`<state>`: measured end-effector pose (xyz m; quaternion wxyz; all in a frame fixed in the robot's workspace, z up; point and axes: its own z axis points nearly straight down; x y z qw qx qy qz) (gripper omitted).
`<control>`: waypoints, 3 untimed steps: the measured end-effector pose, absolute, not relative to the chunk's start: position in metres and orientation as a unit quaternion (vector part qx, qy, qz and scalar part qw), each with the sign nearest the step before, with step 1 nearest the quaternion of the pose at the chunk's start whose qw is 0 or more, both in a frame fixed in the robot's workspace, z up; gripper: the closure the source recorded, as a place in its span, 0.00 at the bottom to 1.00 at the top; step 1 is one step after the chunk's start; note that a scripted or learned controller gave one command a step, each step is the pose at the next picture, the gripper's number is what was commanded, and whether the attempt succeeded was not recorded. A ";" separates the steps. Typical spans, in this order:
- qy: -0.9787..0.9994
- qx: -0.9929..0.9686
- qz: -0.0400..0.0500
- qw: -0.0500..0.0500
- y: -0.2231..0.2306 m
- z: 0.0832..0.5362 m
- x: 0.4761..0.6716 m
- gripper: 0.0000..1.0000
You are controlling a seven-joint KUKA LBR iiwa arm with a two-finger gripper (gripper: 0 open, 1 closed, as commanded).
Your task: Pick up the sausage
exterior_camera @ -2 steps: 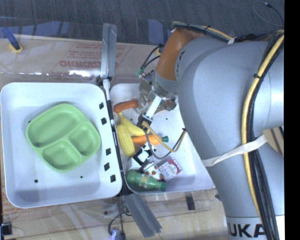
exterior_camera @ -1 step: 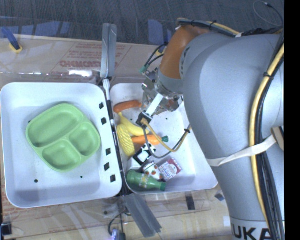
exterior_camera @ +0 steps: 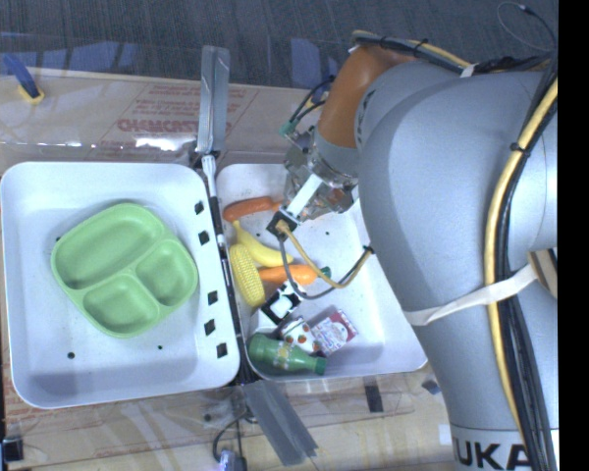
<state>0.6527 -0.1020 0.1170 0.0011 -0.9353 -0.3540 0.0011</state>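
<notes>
The sausage (exterior_camera: 250,207), orange-red and oblong, lies near the back left corner of the right bin (exterior_camera: 388,337), close to the divider. My gripper (exterior_camera: 312,192) hangs over the back of that bin, just to the right of the sausage's end. Nothing shows between gripper and sausage, and the sausage rests on the bin floor. The grey arm covers the bin's right side.
In front of the sausage lie a banana (exterior_camera: 260,251), a corn cob (exterior_camera: 244,273) and a carrot (exterior_camera: 290,275). Nearer the front are a small black-and-white object (exterior_camera: 279,307), a red packet (exterior_camera: 329,334) and a green bottle (exterior_camera: 285,354). The left bin holds a green divided plate (exterior_camera: 123,268).
</notes>
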 end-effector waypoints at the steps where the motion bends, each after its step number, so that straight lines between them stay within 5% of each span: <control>1: -0.363 -0.932 0.002 0.002 -0.091 0.097 0.649 0.00; 2: -0.494 -0.869 0.001 0.001 -0.071 0.192 0.643 0.00; 3: -0.364 -0.931 0.003 0.003 -0.095 0.093 0.653 0.00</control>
